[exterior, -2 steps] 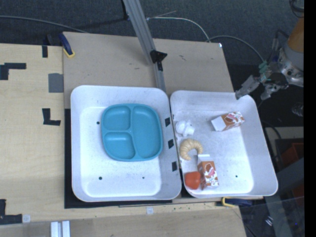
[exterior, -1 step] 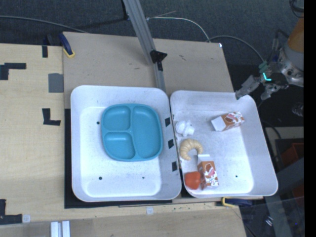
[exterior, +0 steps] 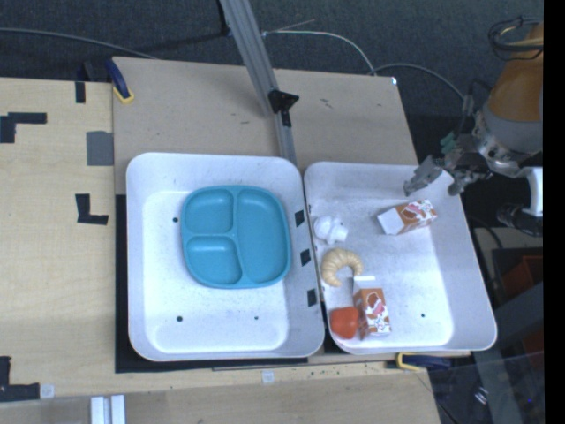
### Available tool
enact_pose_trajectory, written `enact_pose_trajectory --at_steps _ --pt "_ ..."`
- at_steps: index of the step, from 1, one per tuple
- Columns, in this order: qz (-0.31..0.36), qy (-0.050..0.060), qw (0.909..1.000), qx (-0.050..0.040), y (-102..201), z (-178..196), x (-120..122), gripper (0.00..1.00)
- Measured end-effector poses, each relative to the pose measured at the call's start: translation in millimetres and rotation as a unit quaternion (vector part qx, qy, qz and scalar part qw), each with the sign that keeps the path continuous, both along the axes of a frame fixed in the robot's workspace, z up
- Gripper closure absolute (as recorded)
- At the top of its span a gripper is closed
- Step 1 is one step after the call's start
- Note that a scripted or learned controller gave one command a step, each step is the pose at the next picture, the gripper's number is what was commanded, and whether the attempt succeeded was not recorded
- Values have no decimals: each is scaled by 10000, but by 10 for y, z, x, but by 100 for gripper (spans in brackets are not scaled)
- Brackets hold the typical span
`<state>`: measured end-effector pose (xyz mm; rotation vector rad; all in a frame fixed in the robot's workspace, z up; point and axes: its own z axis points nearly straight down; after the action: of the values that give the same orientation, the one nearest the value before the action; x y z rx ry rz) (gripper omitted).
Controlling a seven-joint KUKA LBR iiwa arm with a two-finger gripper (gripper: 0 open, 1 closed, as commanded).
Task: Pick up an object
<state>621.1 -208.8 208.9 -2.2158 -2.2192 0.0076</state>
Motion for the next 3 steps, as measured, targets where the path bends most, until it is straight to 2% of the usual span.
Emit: enact_pose_trajectory --at_steps 1,2,3 --pt "3 -2 10000 0 98 -561 37 0" --pt "1 -81 10000 -49 118 -946 23 0" --pt "13 -91 10000 -39 135 -818 38 100"
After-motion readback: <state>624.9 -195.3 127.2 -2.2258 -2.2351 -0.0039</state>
